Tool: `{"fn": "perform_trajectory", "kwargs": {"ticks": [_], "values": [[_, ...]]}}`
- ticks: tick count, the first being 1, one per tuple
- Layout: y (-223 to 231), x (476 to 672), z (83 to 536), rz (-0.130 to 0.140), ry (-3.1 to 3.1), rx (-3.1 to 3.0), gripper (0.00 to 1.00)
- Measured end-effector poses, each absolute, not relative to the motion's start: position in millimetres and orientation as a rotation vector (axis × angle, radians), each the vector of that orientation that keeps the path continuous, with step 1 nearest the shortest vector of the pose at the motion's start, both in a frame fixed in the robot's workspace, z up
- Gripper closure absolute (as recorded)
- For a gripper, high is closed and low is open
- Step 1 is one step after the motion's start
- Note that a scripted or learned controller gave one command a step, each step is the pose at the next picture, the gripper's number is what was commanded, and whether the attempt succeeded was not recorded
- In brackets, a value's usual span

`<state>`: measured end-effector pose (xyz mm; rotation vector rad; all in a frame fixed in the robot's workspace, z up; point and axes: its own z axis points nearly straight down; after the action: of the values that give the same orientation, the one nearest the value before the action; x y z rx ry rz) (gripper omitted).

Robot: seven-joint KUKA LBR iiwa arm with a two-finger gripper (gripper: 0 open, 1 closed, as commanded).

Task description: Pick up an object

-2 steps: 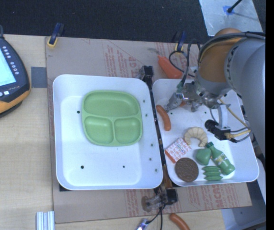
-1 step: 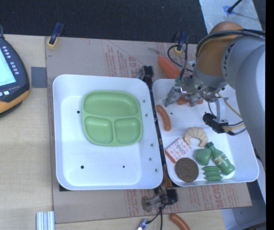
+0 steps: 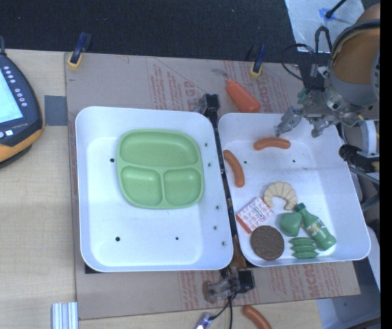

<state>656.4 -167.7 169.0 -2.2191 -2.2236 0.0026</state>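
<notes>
Watching the two-finger gripper hover over the far end of the right shallow white bin; its fingers look spread, nothing between them. I see a short orange-red sausage lying just below the fingertips, apart from them. A second sausage lies by the bin's left wall. The green divided plastic plate sits in the left bin.

We read this as a robotics lab: a teach pendant sits on the wooden counter, cardboard sheeting is clamped down with clips, and two white bins hold toy food and a green divided plate.
</notes>
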Motion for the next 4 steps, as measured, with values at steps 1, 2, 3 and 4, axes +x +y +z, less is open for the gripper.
{"fn": "perform_trajectory", "kwargs": {"ticks": [1, 2, 3, 4], "values": [[-144.8, 559.0, 91.1, 0.006, -2.225, -2.213, 0.00], [-125.7, 615.4, 92.0, 0.003, -2.225, -2.215, 0.00], [-111.0, 656.3, 92.0, 0.003, -2.224, -2.216, 0.00], [-156.8, 656.2, 189.4, 0.002, -2.225, -2.218, 0.00]]}}
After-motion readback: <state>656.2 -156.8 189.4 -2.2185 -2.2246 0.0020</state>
